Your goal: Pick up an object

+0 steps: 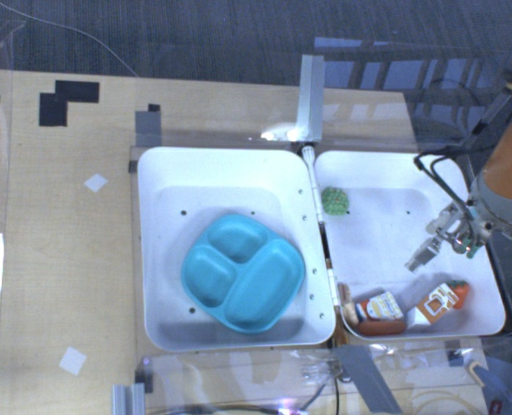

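Okay, I see my two-finger gripper (422, 258) over the right white bin (386, 180), jaws apart, holding nothing. Small orange-and-white carton (442, 301) lies just below, near the front wall. Pick not yet made.

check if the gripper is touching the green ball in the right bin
Apart. The camera view shows bare white bin floor between the gripper and the green ball, which sits by the divider at the right bin's far left.

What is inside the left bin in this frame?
The left bin holds one blue divided plate, lying flat with three compartments that look bare. Whatever part of the bin floor lies under the plate is covered.
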Controlling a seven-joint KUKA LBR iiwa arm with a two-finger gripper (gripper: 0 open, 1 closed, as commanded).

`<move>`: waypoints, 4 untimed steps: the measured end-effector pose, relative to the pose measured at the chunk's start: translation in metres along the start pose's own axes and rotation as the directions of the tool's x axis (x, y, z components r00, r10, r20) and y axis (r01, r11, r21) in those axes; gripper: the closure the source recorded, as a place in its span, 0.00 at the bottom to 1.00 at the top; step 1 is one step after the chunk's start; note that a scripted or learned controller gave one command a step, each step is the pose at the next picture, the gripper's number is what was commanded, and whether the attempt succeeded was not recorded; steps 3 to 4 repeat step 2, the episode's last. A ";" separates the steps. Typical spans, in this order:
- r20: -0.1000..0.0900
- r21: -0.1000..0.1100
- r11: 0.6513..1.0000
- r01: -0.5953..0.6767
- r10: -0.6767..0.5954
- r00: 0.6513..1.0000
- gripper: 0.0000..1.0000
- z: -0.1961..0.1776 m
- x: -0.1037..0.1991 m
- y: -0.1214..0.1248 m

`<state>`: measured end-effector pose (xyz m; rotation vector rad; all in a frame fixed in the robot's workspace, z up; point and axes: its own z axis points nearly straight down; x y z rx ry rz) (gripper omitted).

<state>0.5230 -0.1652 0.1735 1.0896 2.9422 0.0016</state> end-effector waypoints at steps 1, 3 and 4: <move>0.007 -0.005 1.000 -0.019 0.019 1.000 0.00 0.084 0.009 -0.038; 0.010 -0.004 0.969 0.247 -0.247 0.969 0.00 0.084 -0.002 -0.050; 0.010 -0.004 0.969 0.247 -0.247 0.969 0.00 0.084 -0.002 -0.050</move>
